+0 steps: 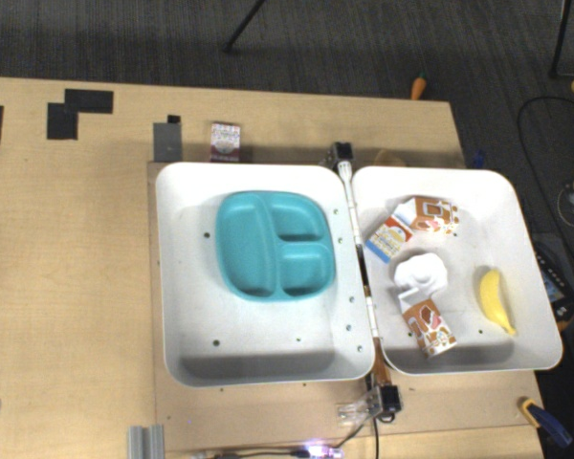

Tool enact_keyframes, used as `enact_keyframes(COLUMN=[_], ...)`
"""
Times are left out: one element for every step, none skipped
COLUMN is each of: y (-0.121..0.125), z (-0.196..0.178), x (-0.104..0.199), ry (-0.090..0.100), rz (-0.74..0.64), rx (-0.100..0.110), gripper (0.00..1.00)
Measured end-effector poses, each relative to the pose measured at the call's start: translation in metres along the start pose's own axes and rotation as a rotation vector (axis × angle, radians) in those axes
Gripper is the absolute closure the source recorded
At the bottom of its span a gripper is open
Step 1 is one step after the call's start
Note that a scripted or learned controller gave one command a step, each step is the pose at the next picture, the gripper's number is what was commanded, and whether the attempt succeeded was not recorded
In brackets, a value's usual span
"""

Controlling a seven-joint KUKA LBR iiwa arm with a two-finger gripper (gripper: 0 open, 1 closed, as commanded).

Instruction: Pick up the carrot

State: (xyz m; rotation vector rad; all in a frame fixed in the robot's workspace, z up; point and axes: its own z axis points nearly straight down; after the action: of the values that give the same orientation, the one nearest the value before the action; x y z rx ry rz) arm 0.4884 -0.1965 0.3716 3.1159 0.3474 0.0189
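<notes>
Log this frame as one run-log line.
left bin: teal divided plate | right bin: banana, cartons, white cup | carrot: none identifiable

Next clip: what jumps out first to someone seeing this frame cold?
The teal divided tray dominates the left bin, lying alone at its middle. The yellow banana stands out near the right bin's right wall, beside a cluster of small cartons and a white cup.

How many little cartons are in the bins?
3, all in the right bin: brown carton at back, blue carton beside it, brown carton near front. More may be hidden.
</notes>
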Motion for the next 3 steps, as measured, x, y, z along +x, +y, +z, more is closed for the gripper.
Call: enact_keyframes(y=[-0.074, 0.018, -0.097], z=[0.118, 0.024, 0.112], x=[0.014, 0.032, 0.030], ry=[-0.017, -0.004, -0.017], rz=[0.001, -0.094, 0.000], rx=[0.014, 0.000, 0.016], gripper=[1.00, 1.00, 1.00])
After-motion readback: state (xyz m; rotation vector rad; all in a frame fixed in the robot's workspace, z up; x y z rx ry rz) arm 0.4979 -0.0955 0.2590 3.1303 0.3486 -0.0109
